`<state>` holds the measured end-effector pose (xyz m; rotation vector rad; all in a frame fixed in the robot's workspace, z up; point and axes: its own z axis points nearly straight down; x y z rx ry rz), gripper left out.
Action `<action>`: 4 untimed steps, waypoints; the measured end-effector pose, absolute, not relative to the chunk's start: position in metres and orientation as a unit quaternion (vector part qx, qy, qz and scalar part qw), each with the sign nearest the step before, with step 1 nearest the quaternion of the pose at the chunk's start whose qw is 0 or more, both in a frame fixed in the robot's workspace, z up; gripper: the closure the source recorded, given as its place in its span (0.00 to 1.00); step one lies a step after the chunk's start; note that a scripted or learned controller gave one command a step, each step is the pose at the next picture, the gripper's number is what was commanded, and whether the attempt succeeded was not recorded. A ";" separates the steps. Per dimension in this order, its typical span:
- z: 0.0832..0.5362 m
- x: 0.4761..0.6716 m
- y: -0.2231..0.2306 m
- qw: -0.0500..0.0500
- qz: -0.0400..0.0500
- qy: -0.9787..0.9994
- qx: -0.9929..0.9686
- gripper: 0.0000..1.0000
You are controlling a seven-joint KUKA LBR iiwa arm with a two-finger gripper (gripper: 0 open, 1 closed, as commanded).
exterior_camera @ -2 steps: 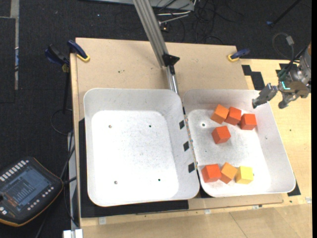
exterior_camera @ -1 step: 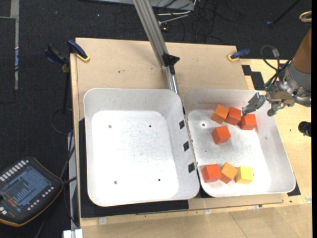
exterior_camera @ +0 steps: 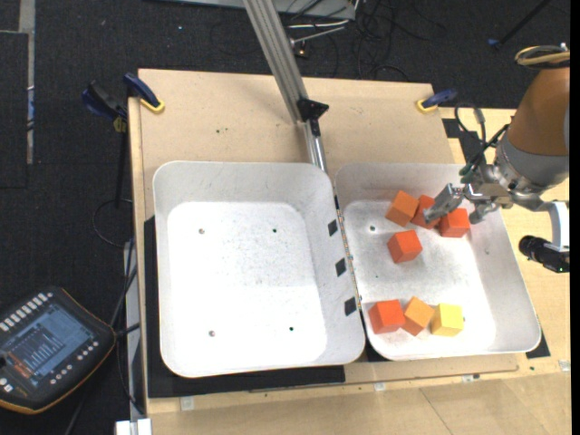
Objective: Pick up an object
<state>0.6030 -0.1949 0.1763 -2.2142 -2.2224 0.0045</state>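
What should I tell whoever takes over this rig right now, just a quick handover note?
Gripper: low in the right bin, at its upper cluster of blocks; grip cannot be judged.
Blocks, all in the right bin: orange block and red block by the gripper, a red-orange block mid-bin, and a front row of red-orange, orange and yellow.
Done: no block lifted.
Left: grasp one and raise it.

Two bins sit side by side on a bench (exterior_camera: 227,107), and every block lies in the right bin (exterior_camera: 507,333). Three blocks (exterior_camera: 418,316) line its near edge. One block (exterior_camera: 404,246) sits mid-bin, and more (exterior_camera: 403,208) cluster behind it beneath the gripper (exterior_camera: 446,205).
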 end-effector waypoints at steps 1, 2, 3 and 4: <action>0.119 0.607 -0.189 -0.001 -0.003 -0.708 -0.706 0.00; 0.133 0.609 -0.190 -0.005 -0.004 -0.708 -0.706 1.00; 0.198 0.611 -0.191 -0.004 -0.002 -0.708 -0.706 1.00; 0.214 0.612 -0.191 -0.002 -0.001 -0.708 -0.706 1.00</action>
